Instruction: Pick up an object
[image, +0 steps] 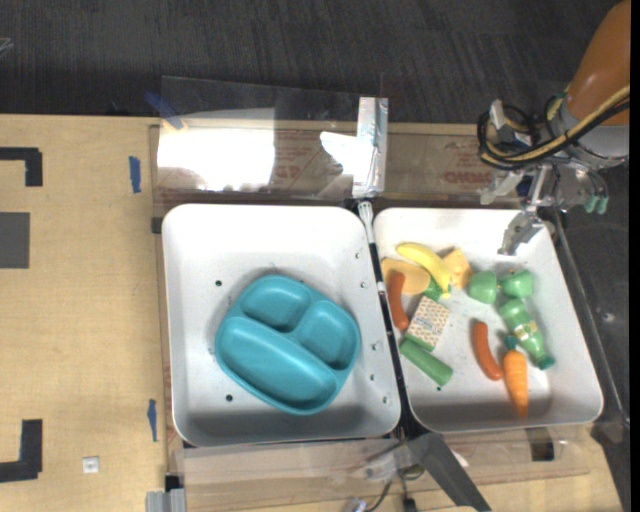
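Hovering over the right bin (575, 395) above toy food, claw (520, 235); finger state impossible to tell.

a wooden bench (80, 330) seen from above at a slant, with black corner markings and bits of blue tape (134, 172) on its surface. two shallow white bins sit side by side on it. the left bin (190, 250) holds a teal divided plate (288, 342) with three compartments, lying flat. a clear plastic panel (260, 150) stands behind the bins. dark carpet (300, 40) lies beyond the bench.
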